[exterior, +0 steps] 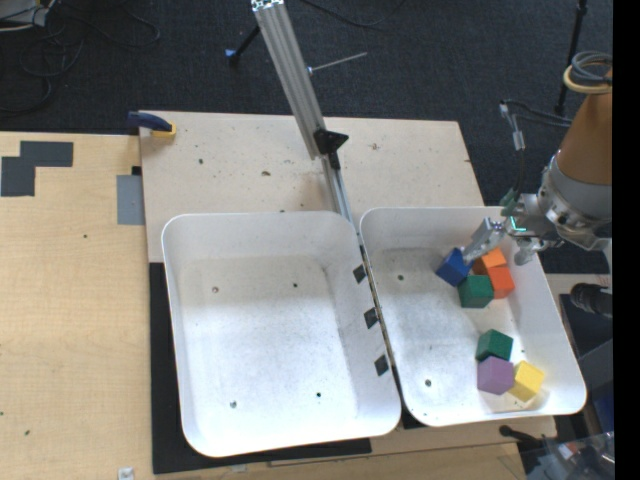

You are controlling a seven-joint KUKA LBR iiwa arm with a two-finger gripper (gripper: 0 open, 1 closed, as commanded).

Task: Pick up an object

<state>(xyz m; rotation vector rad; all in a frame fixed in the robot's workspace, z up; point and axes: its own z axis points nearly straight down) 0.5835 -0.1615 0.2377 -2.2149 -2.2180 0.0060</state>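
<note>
Camera view: the gripper (503,240) hangs over the right bin's (425,408) far right part, finger state indiscernible, just above a touching blue block (452,267), orange block (495,272) and green block (476,291).

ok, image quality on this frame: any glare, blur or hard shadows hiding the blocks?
Camera view: lighting is even and soft, with no hard shadows. The white right bin is bright but not blown out. The purple block and yellow block read sharp. The gripper looks slightly soft, and it partly overlaps the blue block and orange block cluster.
</note>
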